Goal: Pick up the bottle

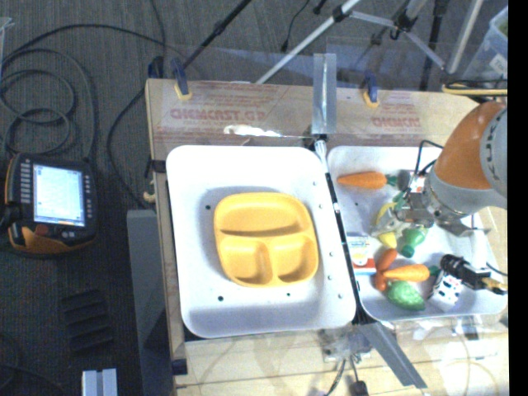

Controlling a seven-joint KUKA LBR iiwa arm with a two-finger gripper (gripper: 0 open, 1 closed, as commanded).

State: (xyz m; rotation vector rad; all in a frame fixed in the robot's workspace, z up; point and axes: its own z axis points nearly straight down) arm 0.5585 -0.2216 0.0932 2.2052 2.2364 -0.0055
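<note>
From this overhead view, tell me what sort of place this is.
Probably a robotics lab. A grey arm reaches over two white bins clamped to a bench, a teach pendant lies on the carpet, and tripod legs stand behind.

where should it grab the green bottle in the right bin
Probably across the middle of the green bottle, coming straight down from above. It seems to lie tilted on the floor of the right bin, with a yellow piece and an orange piece close on its left, so a sideways approach looks crowded. The gripper is just above it.
</note>
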